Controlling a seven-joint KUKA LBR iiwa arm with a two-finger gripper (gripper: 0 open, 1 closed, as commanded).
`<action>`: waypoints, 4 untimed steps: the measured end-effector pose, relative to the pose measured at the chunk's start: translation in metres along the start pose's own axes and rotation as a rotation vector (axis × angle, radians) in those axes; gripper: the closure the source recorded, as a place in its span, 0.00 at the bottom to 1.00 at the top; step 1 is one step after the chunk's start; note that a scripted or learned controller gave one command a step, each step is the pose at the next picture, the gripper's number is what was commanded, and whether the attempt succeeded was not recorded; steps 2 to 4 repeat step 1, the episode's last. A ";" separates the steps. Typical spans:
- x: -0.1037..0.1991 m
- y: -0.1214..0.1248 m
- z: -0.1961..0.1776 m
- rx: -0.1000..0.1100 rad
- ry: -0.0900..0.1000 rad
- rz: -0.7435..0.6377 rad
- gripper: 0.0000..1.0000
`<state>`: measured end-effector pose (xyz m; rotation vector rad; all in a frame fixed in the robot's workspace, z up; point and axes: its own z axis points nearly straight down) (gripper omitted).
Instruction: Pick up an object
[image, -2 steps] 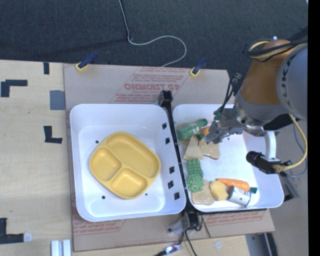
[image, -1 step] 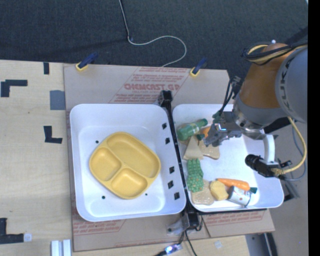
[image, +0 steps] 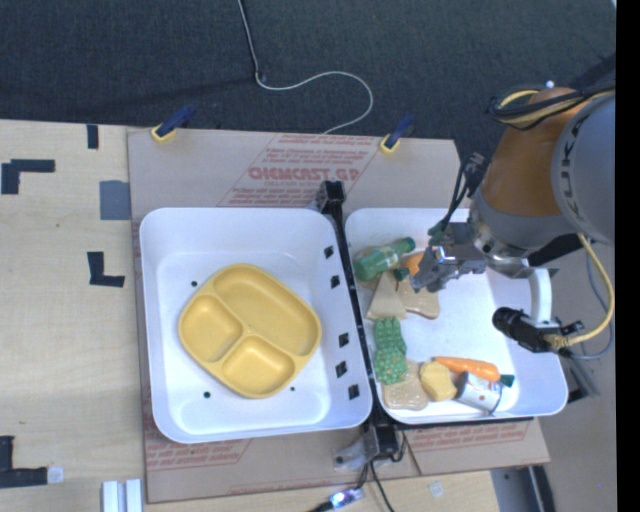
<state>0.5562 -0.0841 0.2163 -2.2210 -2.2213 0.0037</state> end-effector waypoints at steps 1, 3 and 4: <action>0.003 -0.011 -0.016 -0.001 0.002 -0.001 1.00; 0.003 -0.011 -0.016 -0.001 0.002 -0.001 1.00; 0.003 -0.011 -0.016 -0.001 0.002 -0.001 1.00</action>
